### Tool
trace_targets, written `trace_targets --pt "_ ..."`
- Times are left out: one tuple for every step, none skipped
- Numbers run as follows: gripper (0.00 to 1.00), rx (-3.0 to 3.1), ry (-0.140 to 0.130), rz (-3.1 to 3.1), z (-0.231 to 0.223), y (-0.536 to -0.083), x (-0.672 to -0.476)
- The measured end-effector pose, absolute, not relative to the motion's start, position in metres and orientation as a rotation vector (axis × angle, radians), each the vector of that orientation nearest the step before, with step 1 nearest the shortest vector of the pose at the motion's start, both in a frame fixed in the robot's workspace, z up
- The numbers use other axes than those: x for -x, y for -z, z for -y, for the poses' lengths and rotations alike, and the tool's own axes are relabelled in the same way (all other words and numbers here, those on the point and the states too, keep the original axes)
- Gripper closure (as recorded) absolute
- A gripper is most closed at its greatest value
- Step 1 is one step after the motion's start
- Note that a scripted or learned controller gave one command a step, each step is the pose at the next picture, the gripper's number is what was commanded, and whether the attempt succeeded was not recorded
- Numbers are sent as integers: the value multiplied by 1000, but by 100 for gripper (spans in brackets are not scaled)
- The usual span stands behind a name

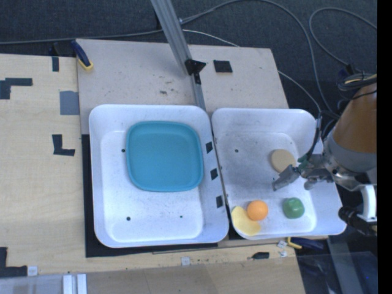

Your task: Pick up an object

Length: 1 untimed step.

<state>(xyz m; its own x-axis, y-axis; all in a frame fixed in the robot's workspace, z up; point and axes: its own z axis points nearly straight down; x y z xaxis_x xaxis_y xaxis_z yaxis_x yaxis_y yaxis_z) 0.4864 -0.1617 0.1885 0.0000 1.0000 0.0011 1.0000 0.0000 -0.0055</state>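
Nearest the camera, along the front wall of the right bin (306, 118), three small things lie in a row. A yellow piece (242, 223) sits in the front left corner, flat and curved like a slice. An orange ball (257, 210) rests on its right part, touching it. A green ball (294, 207) lies near the orange one, to its right, apart from it.

Just behind the green ball the gripper (293, 177) hangs over the right bin, reaching in from the right. Its dark fingers (284, 180) point left and slightly down in the view. They look spread a little, with nothing between them, though the small dark shapes make the gap hard to judge. The fingertips are near a tan disc (282, 160), which lies flat on the bin floor just behind and left of them; whether they touch it cannot be told. The green ball lies below the gripper in the view, not touched.

The arm (358, 130) rises at the right edge, its orange band above the grey wrist.

The left bin (98, 164) stands beside the right one, their walls touching in the middle. A blue plate (164, 155), square with round corners, lies flat in its back half.

Behind the bins the bench (122, 72) shows bare board with bits of dark tape. A grey metal bar (174, 29) runs at a slant from the far edge down to where the two bins meet. Farthest off, black cables (288, 17) loop over dark floor.
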Motion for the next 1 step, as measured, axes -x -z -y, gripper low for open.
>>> trace_targets --pt "0 2218 -5 2218 167 -140 -492"
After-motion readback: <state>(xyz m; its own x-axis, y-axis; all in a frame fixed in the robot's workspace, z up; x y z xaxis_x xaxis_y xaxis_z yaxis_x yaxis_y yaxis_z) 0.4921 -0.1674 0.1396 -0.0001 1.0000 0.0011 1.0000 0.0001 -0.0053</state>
